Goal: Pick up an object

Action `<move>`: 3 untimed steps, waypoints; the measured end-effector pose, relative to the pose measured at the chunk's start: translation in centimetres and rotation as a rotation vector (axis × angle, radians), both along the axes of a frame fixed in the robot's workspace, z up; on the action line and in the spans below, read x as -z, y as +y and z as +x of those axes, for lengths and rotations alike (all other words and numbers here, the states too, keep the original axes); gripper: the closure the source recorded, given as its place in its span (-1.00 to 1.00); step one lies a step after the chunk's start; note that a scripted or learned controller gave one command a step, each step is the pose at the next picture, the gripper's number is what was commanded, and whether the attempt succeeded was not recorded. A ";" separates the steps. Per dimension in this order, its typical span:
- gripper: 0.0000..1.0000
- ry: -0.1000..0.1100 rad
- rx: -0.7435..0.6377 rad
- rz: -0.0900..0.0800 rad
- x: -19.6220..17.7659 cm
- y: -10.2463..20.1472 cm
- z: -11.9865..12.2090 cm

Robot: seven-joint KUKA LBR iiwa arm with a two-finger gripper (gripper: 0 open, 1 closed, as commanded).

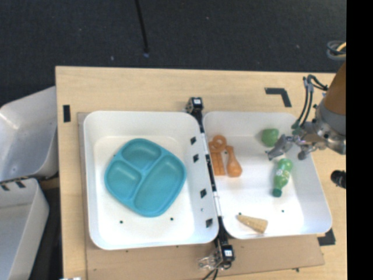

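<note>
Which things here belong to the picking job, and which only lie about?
For the job:
gripper, above the right bin
green bottle, nearest to it
green ball
orange utensils
tan wedge

Just lying about:
teal divided plate in the left bin
black cable on the floor

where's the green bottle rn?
The green bottle lies in the right bin, near its right side, just below the claw and the green ball.
</note>
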State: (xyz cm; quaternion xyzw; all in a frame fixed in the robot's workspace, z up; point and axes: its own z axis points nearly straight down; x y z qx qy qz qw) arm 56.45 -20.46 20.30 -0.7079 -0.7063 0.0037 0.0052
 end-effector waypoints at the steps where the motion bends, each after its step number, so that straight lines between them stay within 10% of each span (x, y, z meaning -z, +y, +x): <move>1: -1.00 -0.013 -0.003 -0.003 -0.8 0.0 0.3; 3: -1.00 -0.028 -0.003 -0.010 8.9 -0.6 0.9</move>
